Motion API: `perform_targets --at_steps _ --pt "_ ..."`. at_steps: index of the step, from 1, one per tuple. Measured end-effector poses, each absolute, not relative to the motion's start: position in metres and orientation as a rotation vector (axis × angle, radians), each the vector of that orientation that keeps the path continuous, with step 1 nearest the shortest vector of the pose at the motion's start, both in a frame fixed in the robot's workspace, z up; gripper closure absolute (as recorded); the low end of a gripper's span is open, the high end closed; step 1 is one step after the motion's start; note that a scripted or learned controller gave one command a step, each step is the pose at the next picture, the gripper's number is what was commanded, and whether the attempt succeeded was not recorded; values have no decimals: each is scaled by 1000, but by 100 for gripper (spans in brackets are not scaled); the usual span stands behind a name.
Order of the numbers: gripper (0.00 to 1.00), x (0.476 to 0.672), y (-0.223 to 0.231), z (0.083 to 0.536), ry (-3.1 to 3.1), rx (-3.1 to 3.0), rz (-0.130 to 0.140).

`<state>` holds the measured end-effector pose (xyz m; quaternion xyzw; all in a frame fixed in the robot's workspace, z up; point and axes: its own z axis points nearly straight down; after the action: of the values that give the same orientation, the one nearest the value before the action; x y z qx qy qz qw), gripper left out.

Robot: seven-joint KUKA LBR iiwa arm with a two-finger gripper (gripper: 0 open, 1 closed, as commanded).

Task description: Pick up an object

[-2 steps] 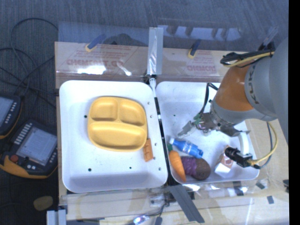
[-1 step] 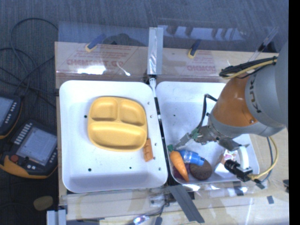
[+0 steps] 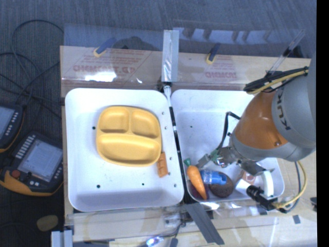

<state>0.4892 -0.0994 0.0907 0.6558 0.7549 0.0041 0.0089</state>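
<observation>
Reaching in from the right of the frame over the right bin [image 3: 205,107]; hanging low with the gripper [image 3: 222,157] at lower centre-right, just above the cluster of things in that bin's lower left corner; hiding the jaws behind the wrist and orange band, so cannot tell how far open or whether closing on anything.

Lying in that corner: an orange carrot [image 3: 196,182] slanting along the bin's left wall; just right of it, touching or nearly so, a blue bottle-like thing [image 3: 213,178]; beside that, a dark brown rounded object [image 3: 223,188]; further right, partly showing under the arm, a white item [image 3: 268,183] near the bin's lower right.

Sitting in the left bin [image 3: 82,179], at centre-left of the frame: a yellow divided plate [image 3: 128,136]; resting just off its lower right edge, a small orange piece [image 3: 163,164].

Trailing along the far left of the frame: black cables [image 3: 20,66] and a handheld pendant [image 3: 33,163].
</observation>
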Motion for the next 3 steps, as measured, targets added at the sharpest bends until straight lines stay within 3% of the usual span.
perform_targets --at_steps 1,2,3 --pt "0 489 -99 91 2358 2049 13" --pt "0 541 -96 104 2426 2002 -5" --pt "0 495 -103 93 2377 2056 -3"
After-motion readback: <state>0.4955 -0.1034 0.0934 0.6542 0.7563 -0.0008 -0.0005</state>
